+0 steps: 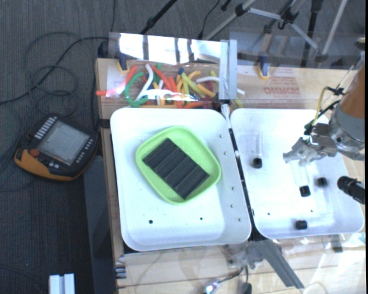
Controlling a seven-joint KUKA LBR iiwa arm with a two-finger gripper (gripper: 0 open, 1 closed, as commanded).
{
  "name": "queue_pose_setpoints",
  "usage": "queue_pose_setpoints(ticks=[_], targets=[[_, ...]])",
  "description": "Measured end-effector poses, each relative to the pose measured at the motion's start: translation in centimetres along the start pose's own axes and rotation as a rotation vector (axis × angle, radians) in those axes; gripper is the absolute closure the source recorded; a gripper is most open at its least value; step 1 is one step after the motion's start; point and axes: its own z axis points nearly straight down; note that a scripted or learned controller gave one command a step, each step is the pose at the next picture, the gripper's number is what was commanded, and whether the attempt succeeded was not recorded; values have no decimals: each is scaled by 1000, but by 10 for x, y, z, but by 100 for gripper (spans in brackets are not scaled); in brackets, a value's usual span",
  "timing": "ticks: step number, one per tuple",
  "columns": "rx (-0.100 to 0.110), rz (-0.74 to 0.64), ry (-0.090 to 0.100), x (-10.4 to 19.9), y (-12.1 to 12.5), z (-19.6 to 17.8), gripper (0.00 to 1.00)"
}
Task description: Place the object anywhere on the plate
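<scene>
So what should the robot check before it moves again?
1. Green plate sits flat in the left bin: ok.
2. Dark ridged object lies on the plate: ok, it looks placed already.
3. Hand is over the right bin, away from the plate: ok.
4. Anything held in the hand: cannot tell.
5. Path from hand to plate crosses the rim between the bins: cannot tell if it is high enough.

Robotics lab: teach pendant [54,147] on carpeted floor [43,54], loose cables [46,72], tripod legs [276,11], wooden bench [172,268] with white bins [129,225].
</scene>
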Motion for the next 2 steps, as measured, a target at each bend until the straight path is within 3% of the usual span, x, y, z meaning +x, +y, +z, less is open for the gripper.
queue_pose_setpoints(ticks=[1,2], targets=[[1,-23,5,60,-63,18,100],[1,-196,5,156,-77,10,100]])
